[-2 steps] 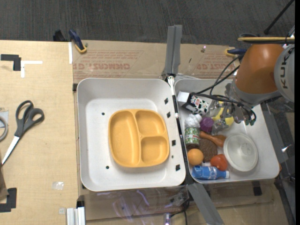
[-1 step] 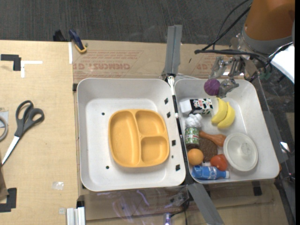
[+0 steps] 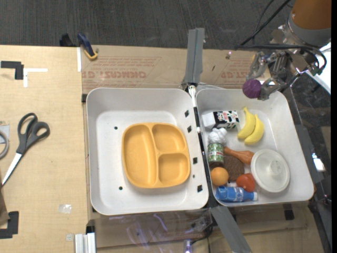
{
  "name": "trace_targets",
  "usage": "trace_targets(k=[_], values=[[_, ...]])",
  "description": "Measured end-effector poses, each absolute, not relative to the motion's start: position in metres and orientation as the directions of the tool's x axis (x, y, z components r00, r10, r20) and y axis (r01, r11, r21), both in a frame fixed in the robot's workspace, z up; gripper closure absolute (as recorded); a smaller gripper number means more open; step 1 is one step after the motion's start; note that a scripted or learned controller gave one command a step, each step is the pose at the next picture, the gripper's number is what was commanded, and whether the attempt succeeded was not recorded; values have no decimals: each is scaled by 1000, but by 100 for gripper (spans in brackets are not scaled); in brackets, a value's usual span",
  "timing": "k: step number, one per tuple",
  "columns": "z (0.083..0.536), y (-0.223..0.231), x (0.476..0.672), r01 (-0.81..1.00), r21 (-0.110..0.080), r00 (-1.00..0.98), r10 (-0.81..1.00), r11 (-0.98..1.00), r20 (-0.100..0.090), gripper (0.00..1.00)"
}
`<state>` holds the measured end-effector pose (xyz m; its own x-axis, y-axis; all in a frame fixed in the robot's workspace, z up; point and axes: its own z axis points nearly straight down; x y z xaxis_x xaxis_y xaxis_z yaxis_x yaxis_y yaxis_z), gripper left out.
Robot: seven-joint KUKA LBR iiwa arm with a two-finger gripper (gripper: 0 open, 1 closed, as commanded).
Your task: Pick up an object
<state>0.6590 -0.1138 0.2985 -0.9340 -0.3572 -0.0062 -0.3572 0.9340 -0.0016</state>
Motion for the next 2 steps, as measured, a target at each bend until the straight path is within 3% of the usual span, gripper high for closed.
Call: trace_targets(k=[1, 2], values=[[120, -133, 635, -127, -1, -992, -127, 992, -7, 100], [94, -171, 575, -203, -2, -979, -203, 979, -5, 100]])
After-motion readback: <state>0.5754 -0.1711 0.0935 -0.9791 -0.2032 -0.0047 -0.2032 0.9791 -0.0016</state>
